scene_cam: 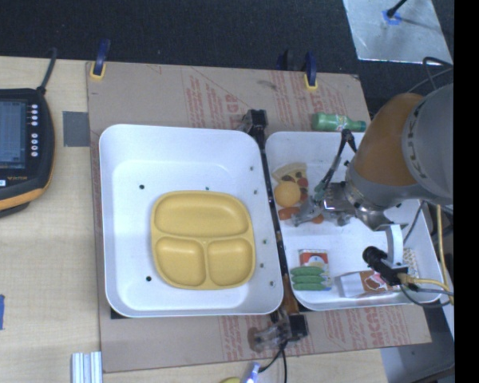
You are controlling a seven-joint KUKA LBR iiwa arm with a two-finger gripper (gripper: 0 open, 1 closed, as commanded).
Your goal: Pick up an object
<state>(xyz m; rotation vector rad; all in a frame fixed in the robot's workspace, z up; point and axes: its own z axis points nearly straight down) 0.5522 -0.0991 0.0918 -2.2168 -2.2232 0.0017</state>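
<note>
From above, two white bins sit side by side. Left bin: one yellow divided tray. Right bin: one orange ball, one green pod bundle, one small red-and-white packet, one clear wrapper. My pincer hangs low beside the ball; I cannot tell how far it is parted or whether it grips anything.

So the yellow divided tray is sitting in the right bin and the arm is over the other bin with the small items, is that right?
Not quite. The camera view shows the yellow divided tray in the left bin, not the right one. The rest holds: the arm reaches over the other bin, the right bin, where the small items lie, with the gripper low beside an orange ball.
</note>
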